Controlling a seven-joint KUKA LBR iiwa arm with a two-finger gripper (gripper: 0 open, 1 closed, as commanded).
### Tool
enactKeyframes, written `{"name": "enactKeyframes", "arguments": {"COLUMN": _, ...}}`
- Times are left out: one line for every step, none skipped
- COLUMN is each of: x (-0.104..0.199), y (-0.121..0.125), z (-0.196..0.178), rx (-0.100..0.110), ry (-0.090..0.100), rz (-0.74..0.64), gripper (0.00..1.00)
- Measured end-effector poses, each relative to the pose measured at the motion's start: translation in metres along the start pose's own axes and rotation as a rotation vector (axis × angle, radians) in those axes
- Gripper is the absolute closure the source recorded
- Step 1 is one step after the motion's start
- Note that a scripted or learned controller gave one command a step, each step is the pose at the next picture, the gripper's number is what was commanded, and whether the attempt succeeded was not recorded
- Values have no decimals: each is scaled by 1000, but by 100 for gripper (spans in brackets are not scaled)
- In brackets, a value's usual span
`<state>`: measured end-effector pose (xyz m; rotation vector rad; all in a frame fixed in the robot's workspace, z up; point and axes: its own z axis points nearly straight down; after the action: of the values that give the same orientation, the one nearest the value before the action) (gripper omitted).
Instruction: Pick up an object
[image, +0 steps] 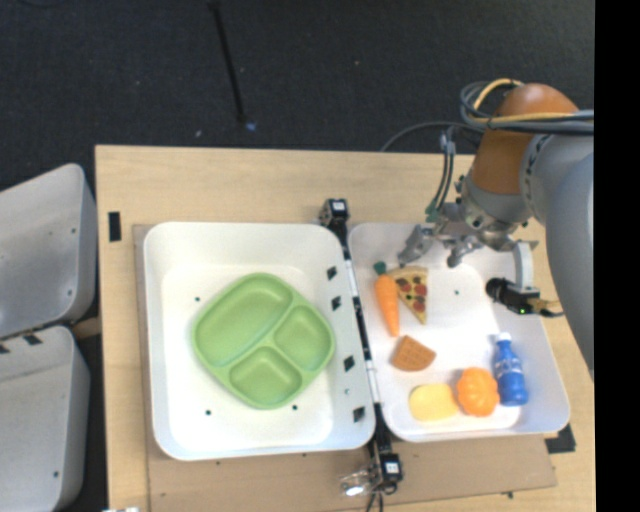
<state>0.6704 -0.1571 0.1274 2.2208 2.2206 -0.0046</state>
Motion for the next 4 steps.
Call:
{"name": "enactKeyframes", "arguments": {"x": -1, "y": 1, "z": -14, "rx": -6, "ry": -2, "rz": 0, "gripper": 100}}
{"name": "enactKeyframes", "arguments": {"x": -3, "y": -6, "z": -63, "rx": -7, "ry": 1, "rz": 5, "gripper": 100}}
{"name": "enactKeyframes", "arguments": {"x": -8, "y": -9, "z": -109, "rx": -8, "ry": 1, "rz": 5, "gripper": 100}}
{"name": "enactKeyframes", "arguments": {"x": -10, "y": -8, "z": -164, "rx": -9, "ry": 0, "rz": -2, "gripper": 100}}
